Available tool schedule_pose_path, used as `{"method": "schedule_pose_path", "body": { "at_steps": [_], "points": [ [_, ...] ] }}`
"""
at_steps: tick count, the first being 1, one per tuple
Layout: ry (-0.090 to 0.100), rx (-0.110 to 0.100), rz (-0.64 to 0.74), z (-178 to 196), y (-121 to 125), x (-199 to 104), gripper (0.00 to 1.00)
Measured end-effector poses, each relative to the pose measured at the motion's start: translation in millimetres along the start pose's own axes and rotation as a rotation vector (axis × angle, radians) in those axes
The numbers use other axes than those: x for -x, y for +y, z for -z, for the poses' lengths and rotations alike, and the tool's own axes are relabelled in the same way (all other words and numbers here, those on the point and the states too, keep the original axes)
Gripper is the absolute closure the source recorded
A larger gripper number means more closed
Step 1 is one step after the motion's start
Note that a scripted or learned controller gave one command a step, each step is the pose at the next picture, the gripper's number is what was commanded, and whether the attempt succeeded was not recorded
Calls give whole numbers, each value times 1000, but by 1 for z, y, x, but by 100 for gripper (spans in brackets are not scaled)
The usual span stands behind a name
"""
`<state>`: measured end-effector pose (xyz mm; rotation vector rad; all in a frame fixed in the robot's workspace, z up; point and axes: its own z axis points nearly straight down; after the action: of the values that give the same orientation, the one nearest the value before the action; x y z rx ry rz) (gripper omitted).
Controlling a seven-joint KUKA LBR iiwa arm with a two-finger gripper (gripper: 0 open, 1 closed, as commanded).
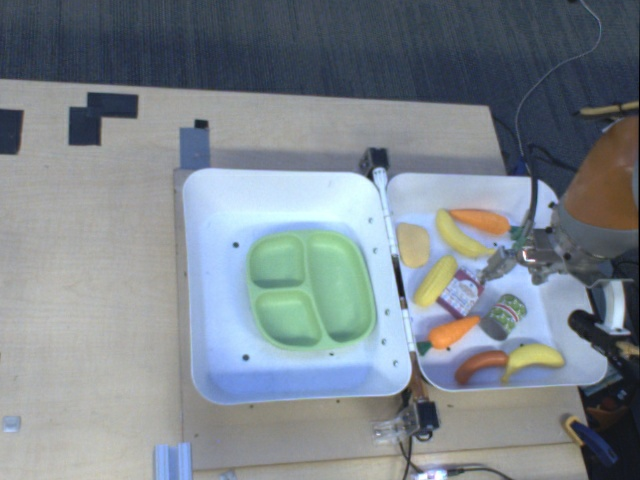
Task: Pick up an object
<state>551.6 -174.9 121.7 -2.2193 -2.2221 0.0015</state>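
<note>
The right white bin (560, 193) holds several toy foods. At its back lie an orange carrot (481, 220) and a yellow banana (455, 234), with a tan piece (413, 243) to their left. A corn cob (435, 280) and a red-and-white packet (460, 293) sit in the middle. Toward the front are a small carrot (452, 332), a green can (504, 313), a brown sausage (480, 365) and a second banana (533, 356). My gripper (499, 262) reaches in from the right, just right of and above the packet and behind the can.
The left white bin (210, 298) holds a green divided plate (310, 288). A ridge (392, 268) separates the two bins. The arm's orange band (607, 183) and cables stand at the right edge. Black and grey markers lie on the wooden bench at the back left.
</note>
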Motion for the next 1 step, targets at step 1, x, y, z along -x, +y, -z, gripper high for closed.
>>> {"method": "schedule_pose_path", "body": {
  "at_steps": [1],
  "points": [
    [-2, 9, 0, -35, -62, 2, 0]
  ]
}}
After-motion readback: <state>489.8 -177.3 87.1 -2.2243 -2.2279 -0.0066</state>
